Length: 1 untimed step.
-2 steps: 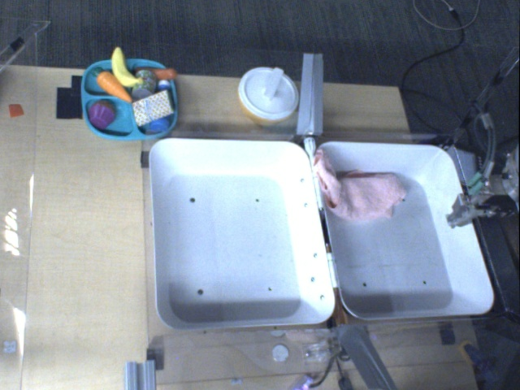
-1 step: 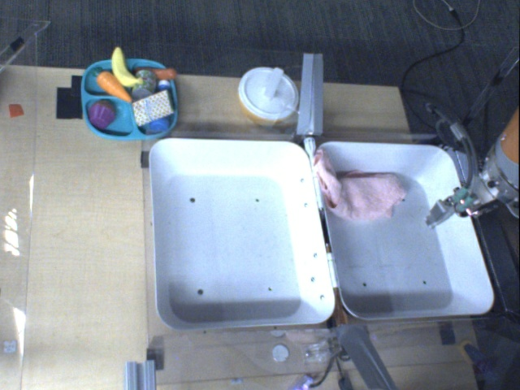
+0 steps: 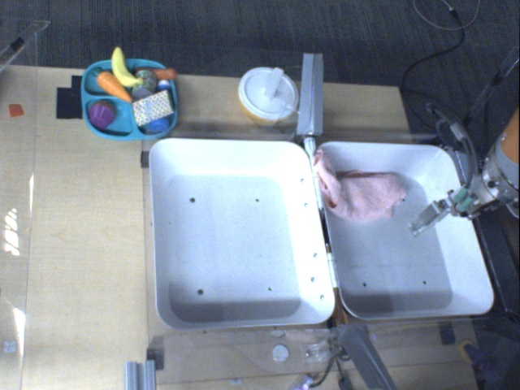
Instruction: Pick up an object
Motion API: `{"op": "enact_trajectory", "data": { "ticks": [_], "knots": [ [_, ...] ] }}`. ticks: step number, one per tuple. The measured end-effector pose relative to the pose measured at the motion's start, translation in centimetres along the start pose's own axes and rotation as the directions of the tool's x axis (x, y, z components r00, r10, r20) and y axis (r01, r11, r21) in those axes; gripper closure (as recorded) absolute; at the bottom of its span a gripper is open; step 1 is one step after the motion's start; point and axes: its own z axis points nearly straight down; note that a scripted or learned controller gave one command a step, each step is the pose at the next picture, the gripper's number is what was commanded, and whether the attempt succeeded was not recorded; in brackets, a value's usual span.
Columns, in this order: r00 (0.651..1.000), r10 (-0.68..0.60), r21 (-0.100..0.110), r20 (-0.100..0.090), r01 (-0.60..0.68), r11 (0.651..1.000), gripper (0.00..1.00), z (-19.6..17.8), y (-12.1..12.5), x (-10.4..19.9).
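One crumpled pink cloth [image 3: 363, 193] lies in the upper left of the right-hand shallow white bin [image 3: 439, 299], its edge draped against the wall shared with the left white bin [image 3: 171, 242]. The two-finger gripper [image 3: 426, 218] (fingers apart, holding nothing) hangs just right of the cloth, clear of it.

The arm [image 3: 505, 165] is running off the right edge, its upper part cut away. The gripper [image 3: 426, 218] is showing too small and blurred to read its jaws.
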Motion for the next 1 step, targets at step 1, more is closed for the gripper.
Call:
{"op": "enact_trajectory", "data": {
  "ticks": [1],
  "knots": [
    [0.995,-0.100,0.001,-0.002,0.100,0.995,0.00,4.23,7.67,0.14]
  ]
}}
